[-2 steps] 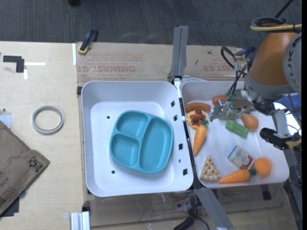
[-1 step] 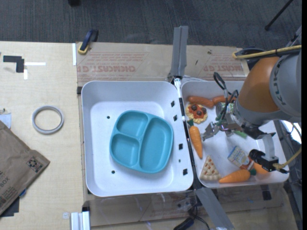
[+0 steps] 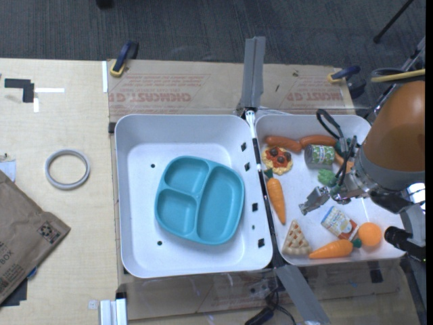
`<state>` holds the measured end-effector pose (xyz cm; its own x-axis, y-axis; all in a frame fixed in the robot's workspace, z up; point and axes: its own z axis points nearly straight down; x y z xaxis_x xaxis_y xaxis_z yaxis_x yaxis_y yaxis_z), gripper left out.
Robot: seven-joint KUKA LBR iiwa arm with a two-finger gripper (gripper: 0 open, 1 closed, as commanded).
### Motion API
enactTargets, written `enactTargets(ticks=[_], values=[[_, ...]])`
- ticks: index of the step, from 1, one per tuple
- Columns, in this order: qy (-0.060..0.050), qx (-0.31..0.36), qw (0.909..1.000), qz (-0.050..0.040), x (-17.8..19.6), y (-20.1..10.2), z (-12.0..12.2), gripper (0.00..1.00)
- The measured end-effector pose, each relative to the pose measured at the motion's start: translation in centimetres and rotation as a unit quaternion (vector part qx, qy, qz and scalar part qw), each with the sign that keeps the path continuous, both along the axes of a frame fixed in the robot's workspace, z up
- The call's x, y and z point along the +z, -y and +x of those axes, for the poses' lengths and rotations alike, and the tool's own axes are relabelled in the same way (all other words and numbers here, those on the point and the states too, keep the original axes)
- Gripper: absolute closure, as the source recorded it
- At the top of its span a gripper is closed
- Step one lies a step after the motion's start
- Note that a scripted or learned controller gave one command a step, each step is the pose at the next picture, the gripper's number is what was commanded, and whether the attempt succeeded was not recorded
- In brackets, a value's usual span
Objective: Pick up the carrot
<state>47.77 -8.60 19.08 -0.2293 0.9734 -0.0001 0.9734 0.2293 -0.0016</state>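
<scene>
Two carrots lie in the right bin [image 3: 308,257]. One carrot [image 3: 275,199] lies lengthwise near the bin's left wall. A second carrot [image 3: 331,250] lies along the front wall. My gripper [image 3: 315,200] hangs over the middle of the right bin, between the two carrots and right of the first one. I see nothing held in it. The arm's orange band [image 3: 406,124] is above the bin's right side and hides part of it.
The right bin also holds two sausages [image 3: 301,142], a pizza slice [image 3: 277,159], a can [image 3: 320,156], a green item [image 3: 327,177], a waffle piece [image 3: 295,237], a small carton [image 3: 336,221] and an orange [image 3: 370,234]. A blue divided plate [image 3: 201,200] sits in the left bin [image 3: 135,181].
</scene>
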Motion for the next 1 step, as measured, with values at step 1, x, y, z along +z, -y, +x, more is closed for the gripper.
enactTargets(ticks=[1], values=[[0.001,0.313,0.9497,0.0002,1.28,-10.93,0.07,0.0]])
